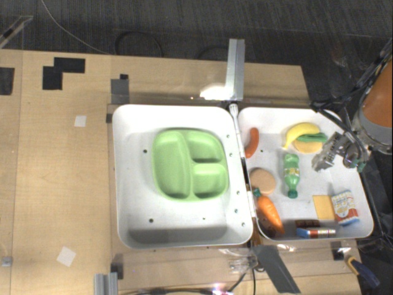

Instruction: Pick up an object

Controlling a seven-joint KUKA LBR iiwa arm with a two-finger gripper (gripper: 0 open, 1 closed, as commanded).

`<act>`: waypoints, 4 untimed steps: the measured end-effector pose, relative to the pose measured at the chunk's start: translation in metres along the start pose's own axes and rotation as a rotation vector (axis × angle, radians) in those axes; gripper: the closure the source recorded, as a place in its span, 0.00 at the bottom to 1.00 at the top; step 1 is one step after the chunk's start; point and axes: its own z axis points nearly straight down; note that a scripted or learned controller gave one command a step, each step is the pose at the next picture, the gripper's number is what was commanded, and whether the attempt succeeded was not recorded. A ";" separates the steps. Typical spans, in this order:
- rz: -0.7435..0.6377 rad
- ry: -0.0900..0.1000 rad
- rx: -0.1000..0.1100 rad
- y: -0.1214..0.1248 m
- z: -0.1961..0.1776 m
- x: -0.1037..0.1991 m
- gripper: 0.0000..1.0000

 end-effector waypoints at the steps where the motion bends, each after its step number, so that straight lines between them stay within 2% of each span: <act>1: -0.006 -0.004 -0.002 0.002 -0.010 -0.001 1.00; 2: -0.006 -0.003 -0.001 0.002 -0.010 -0.001 0.00; 3: -0.085 0.002 -0.002 0.058 0.096 -0.003 0.00; 4: 0.046 -0.018 -0.004 0.056 0.104 0.014 0.00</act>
